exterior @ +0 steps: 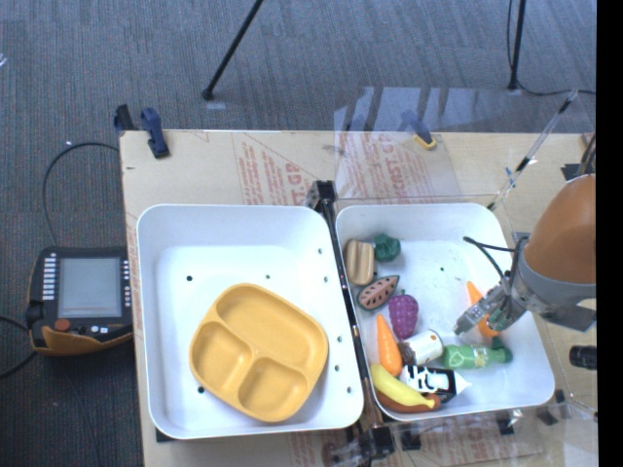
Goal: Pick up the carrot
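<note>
An orange carrot [387, 345] lies in the right bin [443, 224], near its left wall, between the purple grapes [403, 314] and a banana [397, 387]. A second slim orange piece [473, 294] lies by the bin's right side. My gripper [484, 319] reaches in from the right and sits low over that orange piece, covering its lower part. The gripper is well to the right of the carrot by the left wall.
The right bin also holds a tan slice [359, 261], a green vegetable [386, 248], a brown leaf-shaped item [378, 292], a white can [423, 343], a green bottle [477, 356] and a black-and-white item [430, 380]. A yellow divided plate [258, 351] lies in the left bin [165, 261].
</note>
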Available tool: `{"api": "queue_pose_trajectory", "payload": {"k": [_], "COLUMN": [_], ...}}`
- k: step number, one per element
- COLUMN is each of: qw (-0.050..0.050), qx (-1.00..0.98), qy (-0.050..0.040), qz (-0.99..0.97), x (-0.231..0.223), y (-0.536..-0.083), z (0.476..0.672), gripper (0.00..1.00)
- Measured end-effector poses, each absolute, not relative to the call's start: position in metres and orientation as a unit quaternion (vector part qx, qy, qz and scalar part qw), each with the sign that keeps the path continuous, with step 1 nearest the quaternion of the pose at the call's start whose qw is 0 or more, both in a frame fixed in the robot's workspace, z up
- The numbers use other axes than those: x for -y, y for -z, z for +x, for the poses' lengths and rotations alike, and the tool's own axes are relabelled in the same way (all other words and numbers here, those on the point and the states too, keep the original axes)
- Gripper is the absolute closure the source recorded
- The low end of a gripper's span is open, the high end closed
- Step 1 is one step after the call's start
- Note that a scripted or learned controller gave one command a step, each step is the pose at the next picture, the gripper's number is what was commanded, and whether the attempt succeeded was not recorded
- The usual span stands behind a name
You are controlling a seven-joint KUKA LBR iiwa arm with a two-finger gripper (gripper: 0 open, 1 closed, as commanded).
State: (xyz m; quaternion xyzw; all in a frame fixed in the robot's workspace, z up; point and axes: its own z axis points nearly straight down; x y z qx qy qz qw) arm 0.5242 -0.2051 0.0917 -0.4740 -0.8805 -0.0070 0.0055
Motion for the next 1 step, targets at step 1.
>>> {"api": "queue_pose_trajectory", "payload": {"k": [1], "qw": [-0.001], "qx": [0.844], "qy": [0.0017], "qz": [-0.536], "x": [0.1654], "y": [-0.1635], "z": [0.569], "gripper": [1.0]}}
